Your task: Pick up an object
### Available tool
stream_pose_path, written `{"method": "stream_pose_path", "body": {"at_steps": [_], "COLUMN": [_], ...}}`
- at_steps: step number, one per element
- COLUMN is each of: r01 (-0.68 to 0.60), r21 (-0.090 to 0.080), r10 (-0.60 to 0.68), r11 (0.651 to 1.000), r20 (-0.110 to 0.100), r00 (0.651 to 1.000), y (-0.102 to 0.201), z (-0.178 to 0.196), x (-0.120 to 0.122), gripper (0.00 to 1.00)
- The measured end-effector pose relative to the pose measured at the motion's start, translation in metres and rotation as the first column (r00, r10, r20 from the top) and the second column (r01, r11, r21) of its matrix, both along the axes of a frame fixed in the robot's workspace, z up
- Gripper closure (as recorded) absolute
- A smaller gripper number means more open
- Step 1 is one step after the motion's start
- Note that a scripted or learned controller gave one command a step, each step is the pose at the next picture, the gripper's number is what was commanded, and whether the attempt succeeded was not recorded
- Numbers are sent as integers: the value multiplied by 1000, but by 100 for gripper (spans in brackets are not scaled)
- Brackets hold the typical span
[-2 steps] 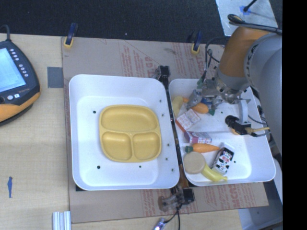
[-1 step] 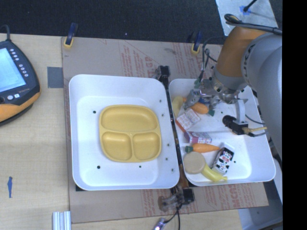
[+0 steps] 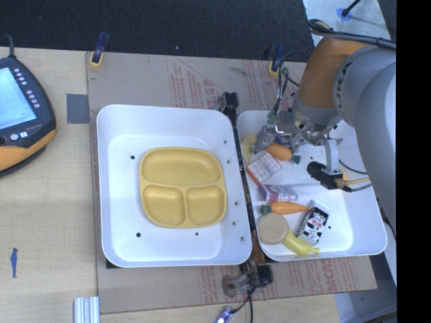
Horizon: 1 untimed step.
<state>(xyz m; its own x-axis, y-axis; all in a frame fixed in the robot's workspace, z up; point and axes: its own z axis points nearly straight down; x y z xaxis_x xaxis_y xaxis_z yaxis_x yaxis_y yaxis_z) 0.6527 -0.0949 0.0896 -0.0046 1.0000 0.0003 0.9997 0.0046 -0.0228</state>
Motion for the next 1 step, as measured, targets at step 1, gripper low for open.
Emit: {"method": "stream_pose_path", "body": {"at_steps": [1], "r01": [-1], "r21": [-1], "r10": [1], "r11": [1000], "r20": [-1], "r00": [1000], "y": [-1], "z": [10], "x": [0], "gripper": [100]}}
